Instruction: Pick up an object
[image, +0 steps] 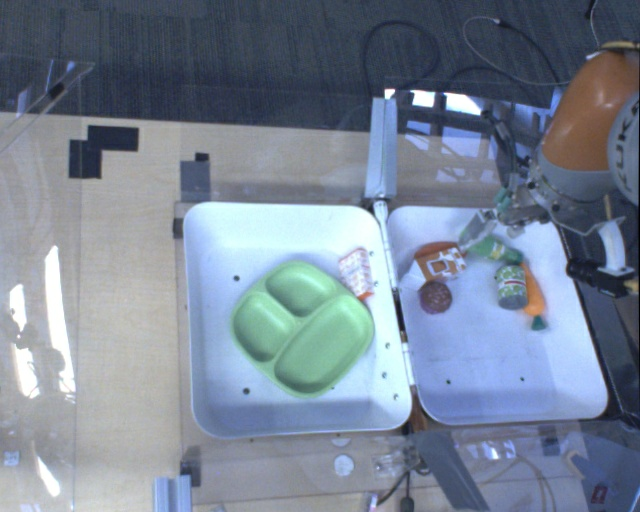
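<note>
Plate (303, 327), green and three-welled, well left of the can (512, 283), lying in the left bin (215, 250). Packet (355, 272), red and white, also left of the can, touching the plate's right edge.

Then, in the right bin (500, 370): brown box (438, 260) left of the can and a little higher; dark disc (436, 297) left of the can, just below the box. Pale green scrap (483, 240) up-left of the can, near. Carrot (536, 296) just right of the can, seemingly touching it.

Gripper (506, 212) above the can, low over the bin's far edge, just beside the scrap. Open or closed: impossible to tell at this size and angle. Nothing clearly seen in its grasp.

Step in hand, as a judgement: approach or first closing attempt at the bin's far end, with nothing visibly lifted. Likeliest target the scrap, being closest; the can a fair second.

Next move calls for: settling squarely over one item, closing firmly, then rising straight up. Worth minding: the can and carrot crowd each other, so a grab there risks nudging both.
</note>
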